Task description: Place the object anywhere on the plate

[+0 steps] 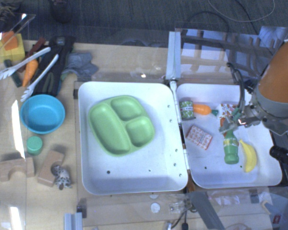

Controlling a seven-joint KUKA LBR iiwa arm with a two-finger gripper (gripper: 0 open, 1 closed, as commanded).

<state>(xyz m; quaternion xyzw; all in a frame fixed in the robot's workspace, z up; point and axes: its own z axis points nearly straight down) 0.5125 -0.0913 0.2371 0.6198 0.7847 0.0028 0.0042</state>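
A green divided plate lies in the left white bin. The right white bin holds a green bottle, a yellow banana, a red-patterned packet, a green can, an orange carrot and a small printed packet. My gripper hangs over the right bin, just above the top of the green bottle. Nothing visible is carried by it. The arm's grey and orange wrist covers the bin's far right side.
On the bench left of the bins stand a blue bowl, a green cap, wooden blocks, white tongs and a grey cloth. A metal divider separates the two bins.
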